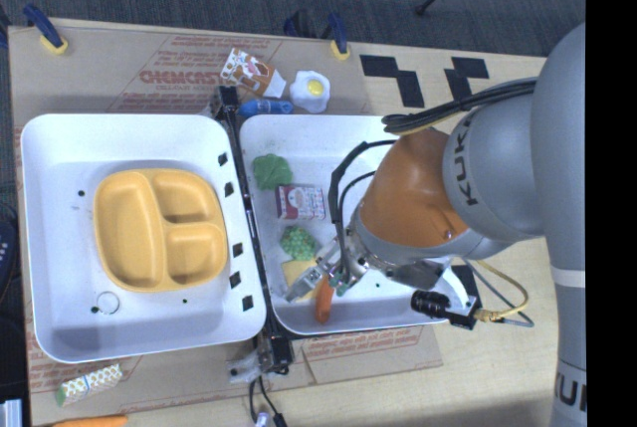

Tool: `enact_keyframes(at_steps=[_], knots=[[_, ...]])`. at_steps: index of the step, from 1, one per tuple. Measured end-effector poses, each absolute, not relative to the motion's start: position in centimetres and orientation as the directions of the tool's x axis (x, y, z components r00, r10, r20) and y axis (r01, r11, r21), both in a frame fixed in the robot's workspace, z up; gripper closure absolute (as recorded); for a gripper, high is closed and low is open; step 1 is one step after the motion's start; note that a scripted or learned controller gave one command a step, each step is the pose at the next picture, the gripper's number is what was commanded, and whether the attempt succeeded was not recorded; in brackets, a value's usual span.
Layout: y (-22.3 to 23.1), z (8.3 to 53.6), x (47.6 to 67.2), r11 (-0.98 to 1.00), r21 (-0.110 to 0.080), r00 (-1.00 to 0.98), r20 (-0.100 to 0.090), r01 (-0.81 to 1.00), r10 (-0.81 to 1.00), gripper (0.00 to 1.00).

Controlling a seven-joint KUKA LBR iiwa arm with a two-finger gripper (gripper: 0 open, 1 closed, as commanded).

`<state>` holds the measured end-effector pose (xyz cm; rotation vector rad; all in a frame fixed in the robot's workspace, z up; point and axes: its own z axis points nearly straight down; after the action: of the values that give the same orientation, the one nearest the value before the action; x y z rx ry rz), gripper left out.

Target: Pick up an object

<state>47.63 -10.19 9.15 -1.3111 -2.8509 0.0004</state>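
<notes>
Down Among the Toy Food

Seen from above, the arm (468, 186) reaches in from the right over the right bin (373, 320). Its gripper (320, 278) sits low at the bin's near left part, just above an orange carrot (323, 301) and beside a yellow piece (295, 272); whether the claw is apart or together cannot be told. Nearby lie a green bumpy piece (298, 241), a red-and-white carton (301, 202) and a green leafy piece (271, 169). A yellow divided tray (159, 226) rests in the left bin (50, 216).

bench (90, 47) | cardboard-topped | 2 white bins (40, 216) (398, 318) side by side
</notes>
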Motion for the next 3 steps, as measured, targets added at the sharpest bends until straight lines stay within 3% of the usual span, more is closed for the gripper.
enact_keyframes(at_steps=[3], knots=[[-10.19,9.15,47.63,0.651,-0.002,-0.651,0.003,0.759,0.759,0.0]])
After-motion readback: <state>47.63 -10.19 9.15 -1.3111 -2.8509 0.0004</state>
